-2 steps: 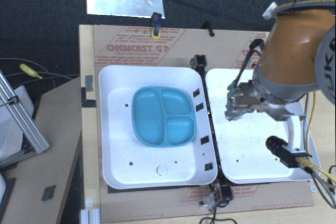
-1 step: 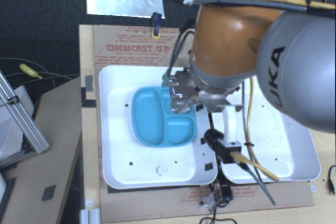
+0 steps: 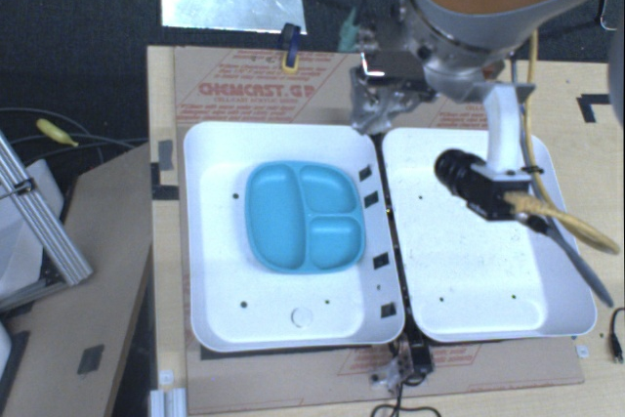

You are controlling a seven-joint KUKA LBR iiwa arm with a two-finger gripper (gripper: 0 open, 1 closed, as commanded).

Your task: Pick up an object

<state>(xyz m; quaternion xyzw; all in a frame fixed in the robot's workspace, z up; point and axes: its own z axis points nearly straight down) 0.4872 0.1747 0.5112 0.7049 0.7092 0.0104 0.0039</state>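
Blue three-compartment plastic plate (image 3: 301, 217) lies flat mid-floor in the left white bin (image 3: 210, 239) and is the obvious pick target. Gripper (image 3: 371, 119) sits at the far end of the seam between that bin and the right white bin (image 3: 469, 298), over the far rims. It is near the plate's far right corner but apart from it. How wide the gripper is set: cannot tell, the wrist hides it. Nothing seen held.

Risks, as judgement:
- The plate is flat and low with a shallow rim, so a straight-down pinch would likely slip off or close on air.
- A descent from the present spot would hit the bin rims or the raised seam, not the plate.
- Pressing on one edge could skid the plate over the smooth floor or tip it up.

Room: bare white floor rings the plate on all sides. It is widest toward the near wall and tightest on the seam side. The plate's rim touches no wall, so every edge is reachable. Brown printed cardboard sheet (image 3: 254, 88) under both bins shows beyond the far rims.
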